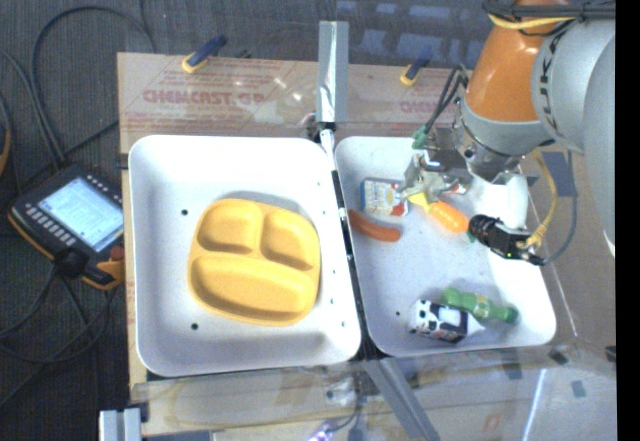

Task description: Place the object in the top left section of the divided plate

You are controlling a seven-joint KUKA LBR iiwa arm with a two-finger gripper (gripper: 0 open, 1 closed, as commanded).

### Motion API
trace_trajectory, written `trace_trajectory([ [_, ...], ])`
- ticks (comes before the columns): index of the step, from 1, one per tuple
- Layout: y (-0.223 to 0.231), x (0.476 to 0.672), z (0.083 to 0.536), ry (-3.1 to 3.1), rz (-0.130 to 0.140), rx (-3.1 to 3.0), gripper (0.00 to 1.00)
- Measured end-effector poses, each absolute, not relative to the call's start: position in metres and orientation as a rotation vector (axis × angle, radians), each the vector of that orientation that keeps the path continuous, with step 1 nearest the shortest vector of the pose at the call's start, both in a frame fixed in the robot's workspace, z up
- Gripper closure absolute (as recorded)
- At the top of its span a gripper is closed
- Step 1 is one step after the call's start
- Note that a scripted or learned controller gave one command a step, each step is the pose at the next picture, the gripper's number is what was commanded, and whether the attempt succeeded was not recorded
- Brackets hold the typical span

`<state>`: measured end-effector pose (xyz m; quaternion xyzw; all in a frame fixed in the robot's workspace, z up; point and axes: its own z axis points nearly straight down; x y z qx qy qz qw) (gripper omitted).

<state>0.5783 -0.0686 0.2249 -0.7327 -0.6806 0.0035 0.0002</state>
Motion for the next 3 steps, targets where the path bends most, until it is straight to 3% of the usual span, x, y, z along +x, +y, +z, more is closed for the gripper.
trace_trajectory([
  [1,-0.003,0.623,0.221,-2.398,0.009,-2.026,1.00],
  [3,0.162,0.638,0.133,-2.546,0.008,-1.834,1.00],
])
